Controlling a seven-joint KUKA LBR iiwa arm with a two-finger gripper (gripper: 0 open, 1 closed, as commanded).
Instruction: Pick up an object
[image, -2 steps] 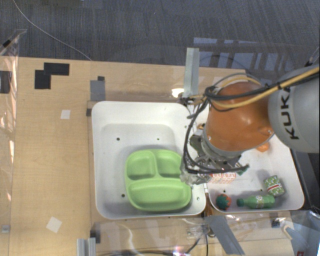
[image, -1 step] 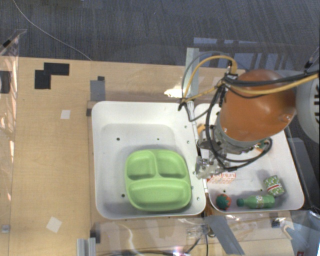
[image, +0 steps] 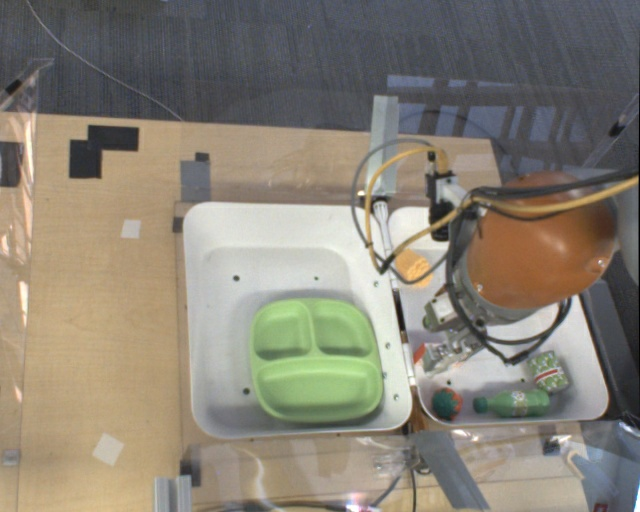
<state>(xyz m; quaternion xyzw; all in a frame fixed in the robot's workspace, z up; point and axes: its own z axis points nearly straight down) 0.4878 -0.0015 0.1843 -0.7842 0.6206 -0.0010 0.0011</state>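
Note:
In the camera view the right bin (image: 590, 395) holds several small objects. A green bottle (image: 513, 403) lies near its front wall. Left of it sits a small round red and green object (image: 446, 402). A small green and white can (image: 548, 370) lies to the bottle's upper right. An orange object (image: 413, 266) rests toward the back left of this bin. My gripper (image: 447, 350) hangs low over the bin's left middle, under the orange band of the arm (image: 535, 245). Something small and red-and-white shows right at the gripper; whether it is held is unclear.
The left bin (image: 215, 260) carries a green divided tray (image: 315, 360) in its front half. Yellow and black cables (image: 385, 205) loop over the wall between the bins. The wooden bench (image: 90, 300) stretches to the left with black markers at the back.

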